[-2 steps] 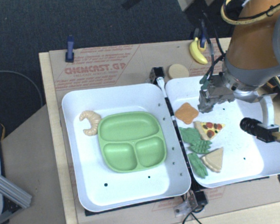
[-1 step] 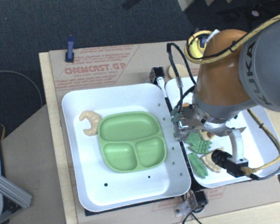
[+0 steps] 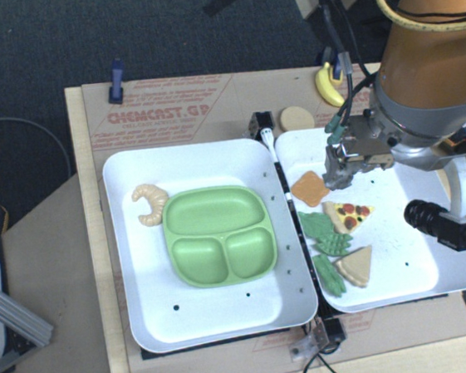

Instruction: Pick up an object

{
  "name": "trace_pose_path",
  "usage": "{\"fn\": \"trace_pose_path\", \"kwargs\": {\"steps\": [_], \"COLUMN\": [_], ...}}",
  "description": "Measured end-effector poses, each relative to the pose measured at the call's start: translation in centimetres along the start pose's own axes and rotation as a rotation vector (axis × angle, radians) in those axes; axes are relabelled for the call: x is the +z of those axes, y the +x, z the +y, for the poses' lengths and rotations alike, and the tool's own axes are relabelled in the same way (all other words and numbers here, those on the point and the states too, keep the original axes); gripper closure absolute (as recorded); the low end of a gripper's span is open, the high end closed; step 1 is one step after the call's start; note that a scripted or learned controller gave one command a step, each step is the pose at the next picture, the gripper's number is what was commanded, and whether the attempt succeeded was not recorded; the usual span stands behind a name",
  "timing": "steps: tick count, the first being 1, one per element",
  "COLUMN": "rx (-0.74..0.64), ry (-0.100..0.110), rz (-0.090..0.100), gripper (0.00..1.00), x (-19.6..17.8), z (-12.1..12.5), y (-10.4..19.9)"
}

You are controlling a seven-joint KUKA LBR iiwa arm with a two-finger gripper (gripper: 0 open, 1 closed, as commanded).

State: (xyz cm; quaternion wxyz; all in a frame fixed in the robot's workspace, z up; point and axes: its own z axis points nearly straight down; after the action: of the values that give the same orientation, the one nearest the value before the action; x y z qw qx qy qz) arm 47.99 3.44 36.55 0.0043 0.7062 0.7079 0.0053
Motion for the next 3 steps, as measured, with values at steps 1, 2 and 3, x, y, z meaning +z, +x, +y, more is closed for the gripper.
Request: {"fn": "trace_pose_path", "kwargs": {"steps": [1, 2, 3], "rx": [0.001, -0.001, 0.004], "ry": [0.022, -0.003, 0.026], "rz": [-0.001, 0.001, -0.003], "gripper": [1.0, 1.0, 1.0], "x": [12.6, -6.5, 7.4], "z": [-0.3, 0.1, 0.6], "y": [3.3, 3.7, 4.5]}}
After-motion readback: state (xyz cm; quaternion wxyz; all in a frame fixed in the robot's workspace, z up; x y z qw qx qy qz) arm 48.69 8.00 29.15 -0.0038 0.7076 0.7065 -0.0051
